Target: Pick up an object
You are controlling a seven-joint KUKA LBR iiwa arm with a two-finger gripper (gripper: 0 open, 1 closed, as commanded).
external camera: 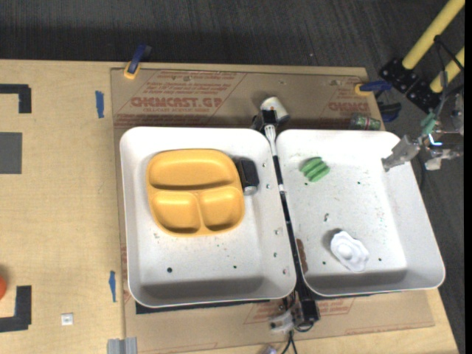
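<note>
Gripper (404,153) sits at the right bin's (413,220) far-right rim, probably staged between tries; whether its pincer is parted I cannot tell. Candidates there: green ridged piece (315,169), white crumpled object (349,250). Yellow divided tray (195,190) in left bin (140,220).

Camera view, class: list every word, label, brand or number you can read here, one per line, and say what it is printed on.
"CHEMCAST GP" or near it: faint red print, left on the brown board under the bins; letters soft, so unsure.
Smaller red lines above and below it: too blurred.
Red print at the board's right corner: too blurred.
Yellow tray, green piece, white object: no text.
</note>
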